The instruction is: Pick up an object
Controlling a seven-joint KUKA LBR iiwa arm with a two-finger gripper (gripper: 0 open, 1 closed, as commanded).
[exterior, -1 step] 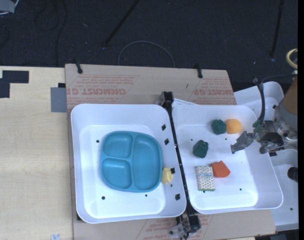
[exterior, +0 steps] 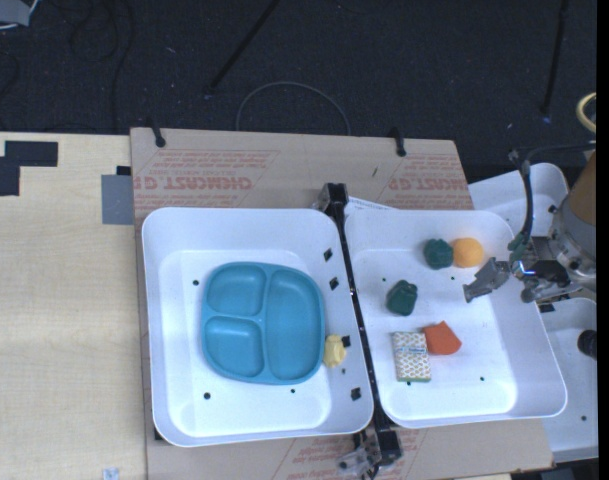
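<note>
Nearest the camera in the right bin (exterior: 544, 393) lies a patterned packet (exterior: 411, 356), with an orange-red wedge (exterior: 443, 339) touching its upper right corner. I read either one as a candidate target, since the task names no specific object. Farther up the bin floor sit a dark green lump (exterior: 402, 296), a second green piece (exterior: 438, 253) and an orange ball (exterior: 468, 252); the last two touch each other, which I judge makes a clean grasp on either harder. My hand (exterior: 481, 285) hovers at the bin's right side, just below the ball and apart from every object. I see nothing between its fingers, and I cannot tell their spread. Across the divider, the left bin (exterior: 174, 238) carries a blue sectioned plate (exterior: 264, 321) with a small yellow piece (exterior: 334, 351) against its lower right rim.
</note>
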